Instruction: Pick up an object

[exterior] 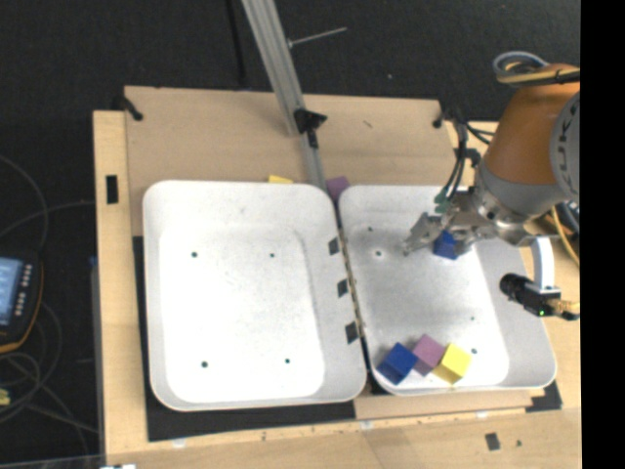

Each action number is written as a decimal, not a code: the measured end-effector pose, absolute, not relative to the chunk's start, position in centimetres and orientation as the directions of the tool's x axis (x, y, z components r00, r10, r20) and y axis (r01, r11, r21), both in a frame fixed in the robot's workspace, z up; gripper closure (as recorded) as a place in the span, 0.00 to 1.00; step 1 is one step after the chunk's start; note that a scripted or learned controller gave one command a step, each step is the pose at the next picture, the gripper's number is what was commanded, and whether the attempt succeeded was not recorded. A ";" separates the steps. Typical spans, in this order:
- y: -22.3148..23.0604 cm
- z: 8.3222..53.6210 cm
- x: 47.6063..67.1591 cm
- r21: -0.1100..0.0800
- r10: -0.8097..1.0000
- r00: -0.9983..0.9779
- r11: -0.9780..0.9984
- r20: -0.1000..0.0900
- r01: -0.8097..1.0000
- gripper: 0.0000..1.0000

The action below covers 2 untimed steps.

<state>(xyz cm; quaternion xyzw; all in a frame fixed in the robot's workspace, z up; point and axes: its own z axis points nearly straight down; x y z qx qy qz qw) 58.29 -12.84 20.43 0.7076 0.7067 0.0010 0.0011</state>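
Note:
My gripper (441, 238) hangs over the back part of the right bin (488, 291), reaching in from the right under the orange-banded wrist. A small blue block (447, 248) sits between its grey fingers (422, 234), and the gripper is shut on it. At the front of the same bin, three more cubes lie close together: a blue cube (397, 362), a purple cube (428, 352) and a yellow cube (454, 362).
The left bin (244, 291) adjoins the right one along a central divider. A slanted metal pole (278, 62) rises behind the bins. A yellow piece (280, 179) and a purple piece (338, 186) lie just behind the bins' back rims.

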 end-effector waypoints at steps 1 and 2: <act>-19.3 18.3 57.2 -0.001 1.000 0.005 -0.005 -0.004 1.000 0.00; -18.9 11.8 62.2 0.003 1.000 0.001 -0.001 -0.003 1.000 0.00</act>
